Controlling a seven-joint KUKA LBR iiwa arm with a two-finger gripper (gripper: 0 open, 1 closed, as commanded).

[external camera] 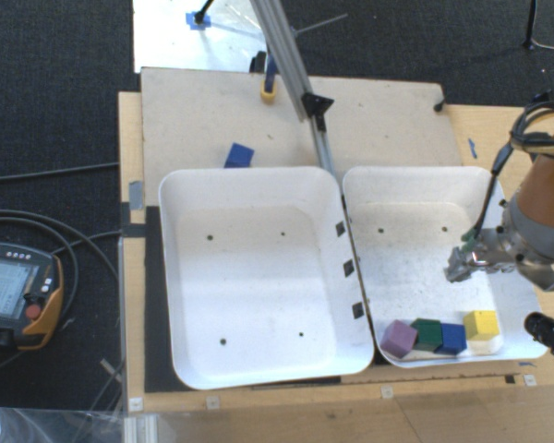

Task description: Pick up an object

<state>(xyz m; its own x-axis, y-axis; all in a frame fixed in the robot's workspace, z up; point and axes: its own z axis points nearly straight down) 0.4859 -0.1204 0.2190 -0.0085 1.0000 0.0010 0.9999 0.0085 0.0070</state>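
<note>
1. My main worry is the cluster: the purple block [399, 337], green block [428, 331], blue block [452, 339] and yellow block [482, 327] sit touching in a row against the front wall of the right bin [415, 185]. A descent there could jam a finger on a neighbour or the rim.
2. A glancing contact could shove blocks along the wall instead of capturing one.
3. The tool [463, 263] hangs over the right bin's right half, above and behind the row, nothing visibly in it; I cannot tell how wide it stands.
4. The arm [545, 201] reaches in from the right, wrist pointing left and down.
5. A stray blue block [239, 156] lies on the desk [379, 123] behind the left bin [249, 185].
</note>
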